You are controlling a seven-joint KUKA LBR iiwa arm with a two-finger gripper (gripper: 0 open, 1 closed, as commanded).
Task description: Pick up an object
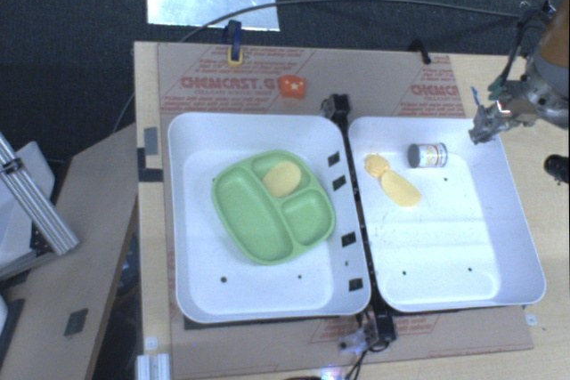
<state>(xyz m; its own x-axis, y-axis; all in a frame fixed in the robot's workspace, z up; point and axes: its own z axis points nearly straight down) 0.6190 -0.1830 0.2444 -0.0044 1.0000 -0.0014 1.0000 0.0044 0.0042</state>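
We see two shallow white bins side by side on the tabletop. The left bin carries a green divided tray, and a pale yellow rounded piece sits in the tray's upper compartment. The right bin holds a small can lying on its side near the far wall, its long axis running roughly left to right. Just to its left lies a yellow elongated object, slanting from upper left to lower right, with its narrower orange-tinged end toward the divider between the bins. The can and the yellow object sit near each other but apart, and nothing lies over either one.

The arm enters at the upper right, and its gripper hangs at the right bin's far right corner, right of the can and clear of it. We cannot tell how the gripper is set; nothing is visibly in it.
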